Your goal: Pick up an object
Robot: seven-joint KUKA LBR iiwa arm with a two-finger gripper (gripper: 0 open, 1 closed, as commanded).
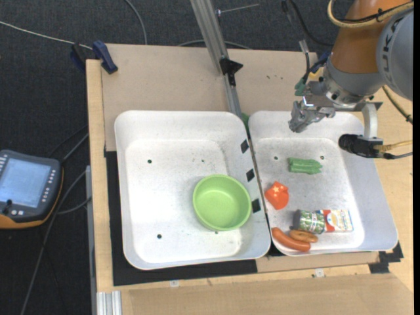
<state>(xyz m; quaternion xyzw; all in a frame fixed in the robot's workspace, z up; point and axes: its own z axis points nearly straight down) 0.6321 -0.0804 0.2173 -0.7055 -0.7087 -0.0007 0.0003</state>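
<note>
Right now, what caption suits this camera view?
Gripper above the right bin; green bowl in the left bin.

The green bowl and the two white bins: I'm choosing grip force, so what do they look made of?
The green bowl looks like moulded plastic: uniform lime colour, smooth walls, soft sheen, though glazed ceramic can't be ruled out. The left bin and right bin look like thin formed plastic: rounded corners, shallow lips, a matte white surface speckled with dark marks.
</note>
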